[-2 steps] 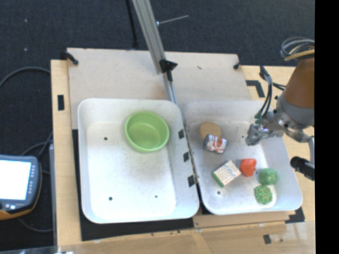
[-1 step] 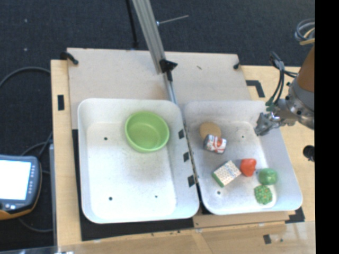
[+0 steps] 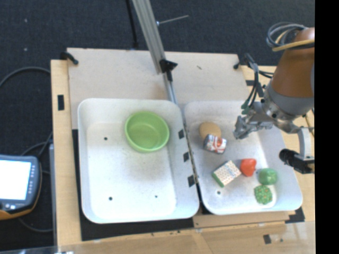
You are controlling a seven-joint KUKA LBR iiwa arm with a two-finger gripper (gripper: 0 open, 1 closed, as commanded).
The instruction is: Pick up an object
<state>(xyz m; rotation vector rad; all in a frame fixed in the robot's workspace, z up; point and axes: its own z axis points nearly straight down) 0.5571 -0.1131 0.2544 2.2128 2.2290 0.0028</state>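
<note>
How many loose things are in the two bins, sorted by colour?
Green: 3, the bowl, a ball and a knobbly piece
Red: 1, a small lump
Tan: 1, a round piece
Mixed print: 2, a can and a box
Total: 7

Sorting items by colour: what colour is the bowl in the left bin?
Light green: the round plastic bowl shows best in the camera view, upper part of the left bin.
</note>
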